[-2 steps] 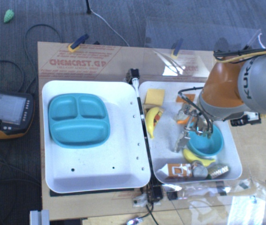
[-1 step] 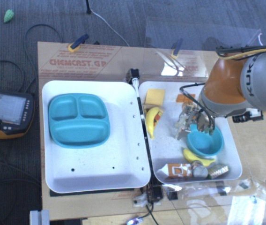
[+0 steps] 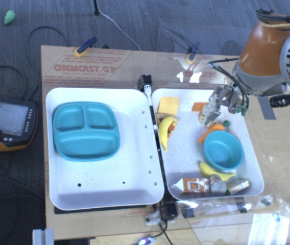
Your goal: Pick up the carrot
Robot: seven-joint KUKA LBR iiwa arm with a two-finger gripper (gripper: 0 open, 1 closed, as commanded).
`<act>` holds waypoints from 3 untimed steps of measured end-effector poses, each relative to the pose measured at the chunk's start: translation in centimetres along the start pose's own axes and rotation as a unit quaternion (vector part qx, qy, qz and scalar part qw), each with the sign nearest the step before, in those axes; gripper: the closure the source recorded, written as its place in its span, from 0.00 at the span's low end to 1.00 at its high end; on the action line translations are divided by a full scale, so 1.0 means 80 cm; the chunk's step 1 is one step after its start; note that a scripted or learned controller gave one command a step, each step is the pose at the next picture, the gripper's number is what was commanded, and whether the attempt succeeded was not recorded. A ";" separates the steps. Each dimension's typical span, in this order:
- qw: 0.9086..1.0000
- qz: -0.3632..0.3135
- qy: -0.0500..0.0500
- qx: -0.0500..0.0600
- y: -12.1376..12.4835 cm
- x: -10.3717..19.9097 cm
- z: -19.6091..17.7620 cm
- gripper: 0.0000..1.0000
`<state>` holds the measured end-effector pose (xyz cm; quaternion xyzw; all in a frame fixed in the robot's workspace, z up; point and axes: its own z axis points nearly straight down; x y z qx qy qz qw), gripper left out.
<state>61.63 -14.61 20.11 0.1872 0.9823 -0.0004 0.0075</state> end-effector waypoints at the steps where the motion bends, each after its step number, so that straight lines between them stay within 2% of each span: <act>1: 0.982 -0.187 0.008 -0.001 -0.057 -0.025 0.109 1.00; 2: 0.991 -0.137 -0.004 -0.002 -0.090 0.099 0.132 1.00; 3: 0.992 -0.129 0.004 -0.001 -0.055 0.052 0.110 1.00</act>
